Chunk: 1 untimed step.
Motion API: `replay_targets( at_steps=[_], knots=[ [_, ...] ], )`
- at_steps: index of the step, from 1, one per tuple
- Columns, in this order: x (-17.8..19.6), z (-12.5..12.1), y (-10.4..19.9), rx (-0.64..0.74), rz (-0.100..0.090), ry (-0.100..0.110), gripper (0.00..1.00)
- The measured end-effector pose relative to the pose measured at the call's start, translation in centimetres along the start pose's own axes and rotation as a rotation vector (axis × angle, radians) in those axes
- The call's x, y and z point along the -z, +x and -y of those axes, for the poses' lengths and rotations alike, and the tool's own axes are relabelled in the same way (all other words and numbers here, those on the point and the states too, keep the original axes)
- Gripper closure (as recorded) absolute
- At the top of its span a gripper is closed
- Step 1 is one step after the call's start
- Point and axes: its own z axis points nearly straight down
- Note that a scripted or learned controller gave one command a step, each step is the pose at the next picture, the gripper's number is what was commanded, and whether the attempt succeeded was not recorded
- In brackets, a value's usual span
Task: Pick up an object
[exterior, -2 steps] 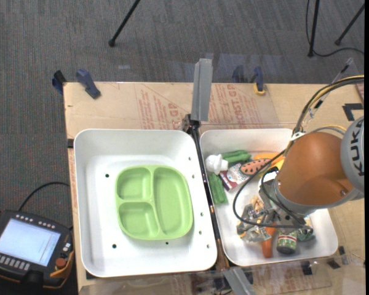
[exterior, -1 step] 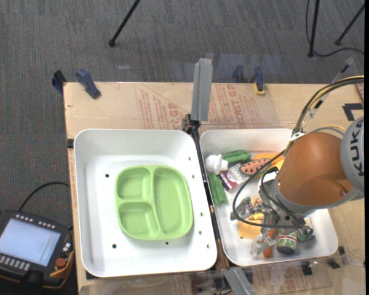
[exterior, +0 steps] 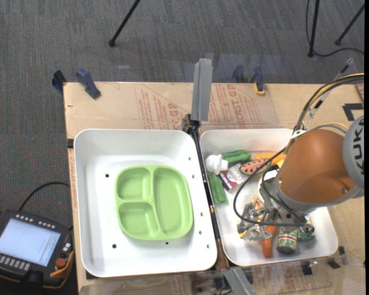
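My gripper point(exterior: 261, 221) hangs low in the right bin point(exterior: 234, 251), under the orange band of the arm point(exterior: 312, 168), in among a pile of small objects. Right by it lie an orange carrot-like piece point(exterior: 267, 246) and a small green can point(exterior: 288, 241). Farther left in the same bin are a white bottle-shaped toy point(exterior: 216, 163), a long green stick point(exterior: 219, 190), a green vegetable piece point(exterior: 237, 156) and a pink-and-white packet point(exterior: 238, 175). The arm hides the right half of the bin.
In the left bin point(exterior: 89, 165) lies a green divided plate point(exterior: 154, 202). A grey post point(exterior: 202, 94) stands behind the seam between the bins. Cables point(exterior: 320, 100) loop above the arm at the right. A teach pendant point(exterior: 27, 244) sits off the bench at lower left.
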Motion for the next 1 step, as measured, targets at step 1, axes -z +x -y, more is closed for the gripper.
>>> replay_targets(
  at_steps=[1],
  knots=[
    [-0.04,-0.03,0.01,0.001,-0.001,0.000,0.00]
  ],
)
